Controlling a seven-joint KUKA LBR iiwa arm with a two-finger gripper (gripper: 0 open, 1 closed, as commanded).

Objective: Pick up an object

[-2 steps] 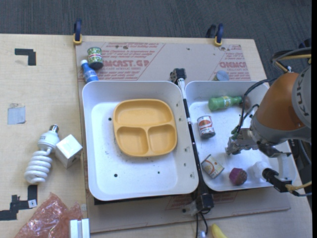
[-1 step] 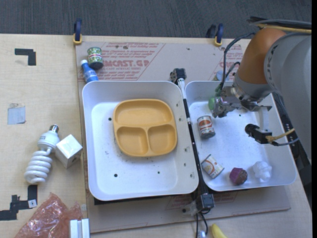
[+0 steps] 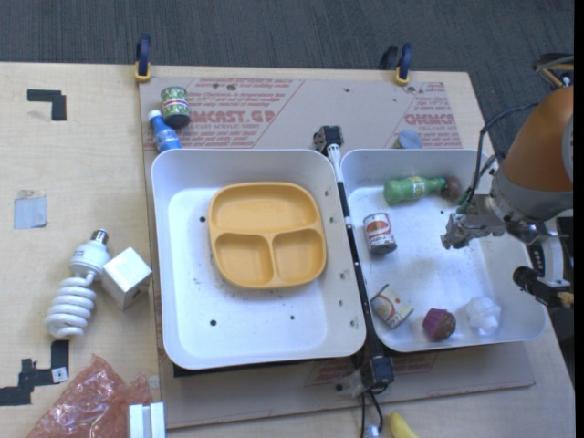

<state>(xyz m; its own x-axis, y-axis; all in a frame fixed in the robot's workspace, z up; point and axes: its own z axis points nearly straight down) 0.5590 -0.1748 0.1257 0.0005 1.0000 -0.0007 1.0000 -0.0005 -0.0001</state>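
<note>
Right, my grey arm with its orange band reaches in from the right, wrist bent down, gripper hanging over the right white bin. Nothing sits between the fingertips. Green plastic bottle lies just up-left; small red-labelled can well to the left.

pale wooden worktop under even light; dark grey carpeted floor beyond; blue clamps at rear edge.
</note>
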